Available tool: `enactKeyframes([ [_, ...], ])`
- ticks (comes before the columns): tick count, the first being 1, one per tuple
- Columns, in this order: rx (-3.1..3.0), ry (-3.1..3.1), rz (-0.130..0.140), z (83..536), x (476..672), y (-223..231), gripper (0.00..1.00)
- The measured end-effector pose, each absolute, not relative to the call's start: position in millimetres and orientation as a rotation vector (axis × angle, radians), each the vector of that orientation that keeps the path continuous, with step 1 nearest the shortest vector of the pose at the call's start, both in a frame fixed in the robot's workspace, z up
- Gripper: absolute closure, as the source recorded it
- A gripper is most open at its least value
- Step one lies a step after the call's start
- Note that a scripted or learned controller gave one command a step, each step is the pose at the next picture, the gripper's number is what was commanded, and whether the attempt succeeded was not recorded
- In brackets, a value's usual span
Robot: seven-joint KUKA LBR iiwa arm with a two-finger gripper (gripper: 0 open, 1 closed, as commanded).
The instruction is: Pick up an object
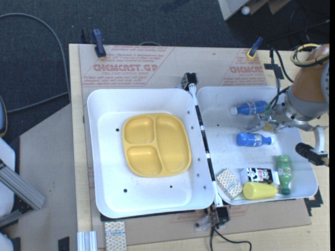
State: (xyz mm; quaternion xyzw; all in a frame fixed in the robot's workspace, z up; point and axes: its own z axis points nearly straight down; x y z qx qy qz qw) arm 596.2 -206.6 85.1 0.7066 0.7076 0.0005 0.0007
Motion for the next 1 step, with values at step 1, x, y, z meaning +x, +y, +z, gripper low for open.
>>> enactKeyframes([
  [1, 2.226, 2.233, -0.014, 86.2, 660.8, -147.8, 0.00],
])
